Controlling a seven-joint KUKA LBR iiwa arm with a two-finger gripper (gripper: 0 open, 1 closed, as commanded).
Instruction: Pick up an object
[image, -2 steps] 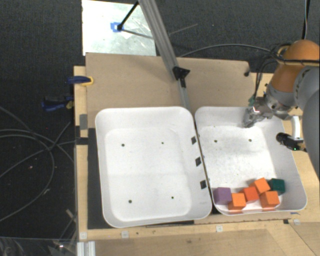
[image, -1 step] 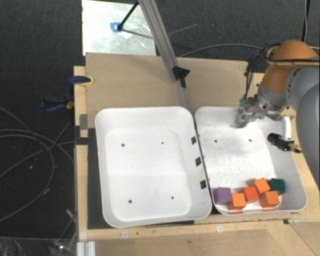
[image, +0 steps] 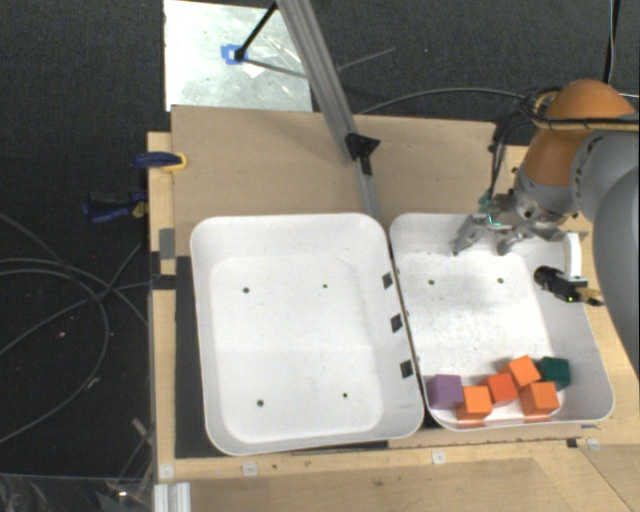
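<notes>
While its two fingers stand spread apart with nothing between them, the gripper (image: 485, 238) hangs over the far end of the right bin (image: 470, 300), near that bin's back rim. None of the blocks is near it: they lie well apart from the gripper, clustered in the near corner of the same bin. A purple block (image: 445, 389) sits at the left of the cluster, an orange block (image: 477, 401) just beside it, then further orange blocks (image: 523, 371) toward the right, one of them (image: 540, 398) against the near rim, and a dark green block (image: 555, 372) at the far right. All look like small cubes with flat faces. The grey arm (image: 605, 180) reaches in from the right, its orange band (image: 580, 125) above the wrist, which tilts down and leftward. The left bin (image: 300, 330) lies alongside, touching the right one along a shared edge
</notes>
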